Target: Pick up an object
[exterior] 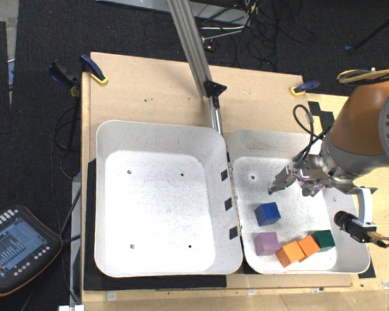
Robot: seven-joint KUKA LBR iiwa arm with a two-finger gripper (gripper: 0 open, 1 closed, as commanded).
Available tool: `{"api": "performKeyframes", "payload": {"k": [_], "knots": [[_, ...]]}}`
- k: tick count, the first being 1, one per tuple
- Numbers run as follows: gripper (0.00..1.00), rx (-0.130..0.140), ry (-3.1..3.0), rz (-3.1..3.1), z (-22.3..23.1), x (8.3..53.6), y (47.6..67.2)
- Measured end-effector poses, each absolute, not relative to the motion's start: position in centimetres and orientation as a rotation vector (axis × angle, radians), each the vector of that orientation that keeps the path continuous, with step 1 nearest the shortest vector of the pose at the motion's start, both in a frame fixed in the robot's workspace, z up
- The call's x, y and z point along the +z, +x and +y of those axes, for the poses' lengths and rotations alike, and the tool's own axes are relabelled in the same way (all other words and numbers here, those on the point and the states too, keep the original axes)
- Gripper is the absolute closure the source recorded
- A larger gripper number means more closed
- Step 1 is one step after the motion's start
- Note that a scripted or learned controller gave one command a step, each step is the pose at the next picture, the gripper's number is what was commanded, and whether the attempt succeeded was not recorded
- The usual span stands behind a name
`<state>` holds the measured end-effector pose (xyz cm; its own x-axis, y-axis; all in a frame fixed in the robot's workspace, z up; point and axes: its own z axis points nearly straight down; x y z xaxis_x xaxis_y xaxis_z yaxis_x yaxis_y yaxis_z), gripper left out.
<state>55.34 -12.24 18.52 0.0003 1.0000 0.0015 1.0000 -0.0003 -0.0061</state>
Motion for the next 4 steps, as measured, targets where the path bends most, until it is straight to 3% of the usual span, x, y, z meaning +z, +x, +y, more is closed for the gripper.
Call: {"api": "performKeyframes", "payload": {"k": [1, 2, 4], "knots": [[0.0, 0.006, -2.219, -2.216, -12.6, 12.2, 55.1], [1.0, 0.0, -2.223, -2.221, -12.6, 13.6, 55.3], [1.0, -0.006, -2.222, -2.23, -11.6, 24.3, 55.5]]}}
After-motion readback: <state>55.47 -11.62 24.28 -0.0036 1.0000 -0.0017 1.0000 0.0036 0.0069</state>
